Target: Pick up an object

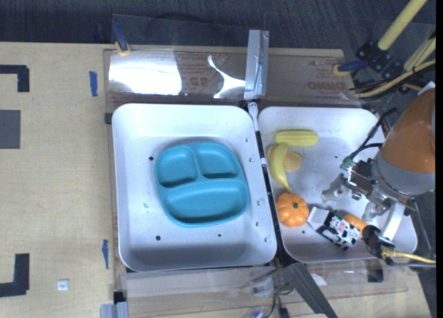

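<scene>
Two shallow white bins sat side by side on the bench. The left bin (131, 171) carried a blue divided plate (201, 182) near its middle, its long axis running from the bin's far-left toward its near-right, with two small compartments on the far side and one large compartment on the near side.

The right bin (332, 119) held the loose items. A yellow corn cob (297, 137) lay near the far-left corner, its long axis roughly parallel to the bin's far edge. Just beside it, a banana (279, 165) ran along the left wall, curving from the corn toward the near edge, with a pale round piece (293, 161) touching its right side. An orange toy pumpkin (292, 209) sat against the left wall nearer the near edge, stem pointing up. A small black-and-white block (335, 227) lay near the near edge, tilted, long axis running from far-left to near-right, with a bit of orange (353, 221) just at its right.

The arm (414, 147) came in over the right edge of that bin, and the gripper (356, 188) hung above the right half of the bin, just beyond the block. Whether its fingers were apart or together could not be told, and nothing was visibly held between them.
</scene>
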Tool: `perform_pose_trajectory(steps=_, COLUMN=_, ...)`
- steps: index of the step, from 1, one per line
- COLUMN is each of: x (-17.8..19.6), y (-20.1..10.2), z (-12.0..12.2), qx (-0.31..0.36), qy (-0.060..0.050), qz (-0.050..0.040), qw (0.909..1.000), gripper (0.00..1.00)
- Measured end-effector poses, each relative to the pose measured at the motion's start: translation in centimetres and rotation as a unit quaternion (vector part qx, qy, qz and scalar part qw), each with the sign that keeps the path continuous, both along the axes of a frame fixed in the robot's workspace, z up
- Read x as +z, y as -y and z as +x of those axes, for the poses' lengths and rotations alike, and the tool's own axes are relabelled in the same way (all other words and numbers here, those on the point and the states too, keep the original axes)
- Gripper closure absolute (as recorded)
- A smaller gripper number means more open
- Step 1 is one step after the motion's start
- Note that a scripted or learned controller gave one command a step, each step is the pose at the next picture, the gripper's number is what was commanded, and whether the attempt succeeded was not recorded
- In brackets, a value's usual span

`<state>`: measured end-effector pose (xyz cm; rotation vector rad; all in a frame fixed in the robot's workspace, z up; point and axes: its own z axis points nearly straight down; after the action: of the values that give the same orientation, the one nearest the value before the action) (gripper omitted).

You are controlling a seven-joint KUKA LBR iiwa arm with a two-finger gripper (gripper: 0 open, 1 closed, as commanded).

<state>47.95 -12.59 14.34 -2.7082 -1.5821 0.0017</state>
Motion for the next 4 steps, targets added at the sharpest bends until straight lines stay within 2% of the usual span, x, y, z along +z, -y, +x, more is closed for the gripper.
perform_pose_trajectory(steps=1, x=-5.6, y=3.4, z=8.7, qx=-0.071, qy=0.004, qz=-0.0024, qw=0.9975, gripper=0.00)
perform_pose_trajectory(steps=2, x=-2.3, y=8.2, z=3.0, qx=0.011, qy=-0.001, qz=0.0046, qw=0.9999, gripper=0.00)
perform_pose_trajectory(steps=3, x=-1.3, y=8.3, z=3.1, qx=0.011, qy=0.001, qz=0.0017, qw=0.9999, gripper=1.00)
perform_pose_trajectory(steps=4, x=16.9, y=8.5, z=3.7, qx=0.125, qy=0.007, qz=-0.0041, qw=0.9922, gripper=1.00)
